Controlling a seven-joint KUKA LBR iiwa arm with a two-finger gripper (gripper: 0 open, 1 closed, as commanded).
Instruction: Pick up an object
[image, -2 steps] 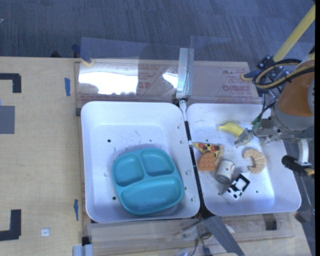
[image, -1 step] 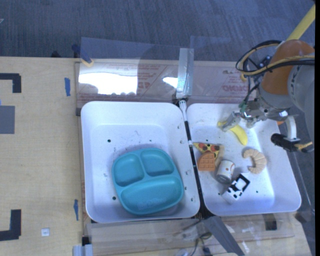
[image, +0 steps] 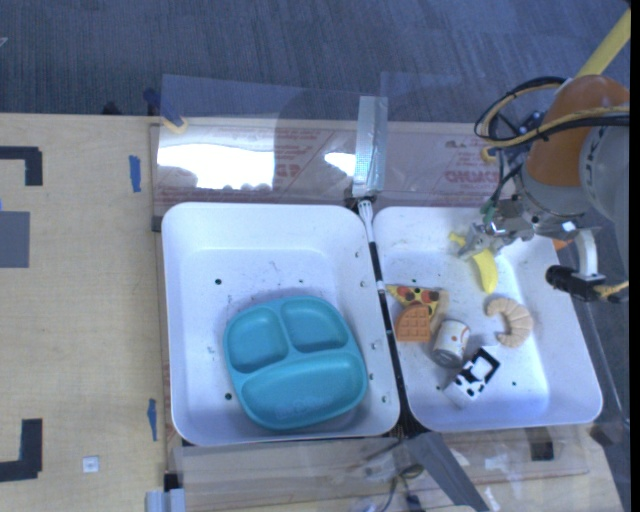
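Bench, right bin (image: 575, 400): gripper (image: 488, 232) at the banana (image: 484, 270); finger state impossible to tell.
Could slip off the curved banana, or nudge the croissant (image: 511, 320) nearby.

A yellow plastic banana (image: 484, 268) lies tilted at the upper middle of the right-hand white bin (image: 570, 395). Lower down, a pizza slice toy (image: 417, 296) and a round orange waffle (image: 412, 323) touch near the left wall, beside a small silver can (image: 450, 342), a black-and-white block (image: 474, 373) and a tan croissant (image: 512, 321).
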